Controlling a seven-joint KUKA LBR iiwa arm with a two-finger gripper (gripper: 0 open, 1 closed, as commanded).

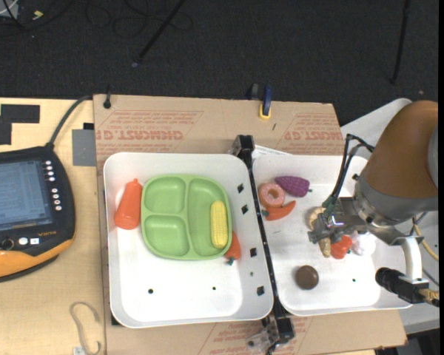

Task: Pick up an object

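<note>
Nearest you, a brown ball (306,276) is lying in the right bin (355,302), close to its near wall. Just beyond it, the end effector (331,231) is hanging low over the bin's middle, with the arm (399,168) reaching in from the right. You are looking at a small red piece (340,248) sitting right at the end effector's near side, touching or almost touching it; you cannot tell whether it is being gripped, nor whether the end effector is wide or narrow, since the metal parts are blurring together.

Farther left in that bin, a pink donut (271,194) is resting near the divider, with an orange-red pepper (281,211) just beside it on the near side and a purple eggplant (291,186) just beside it on the far right.

In the left bin (177,302), a green tray (179,217) is lying flat, and a corn cob (218,223) is sitting in its right compartment. An orange bottle (128,204) is lying just left of the tray, and a small red item (233,248) is peeking out at the tray's near right corner.

On the desk (29,302) at far left, a tablet (22,209) is showing a lit screen.
</note>
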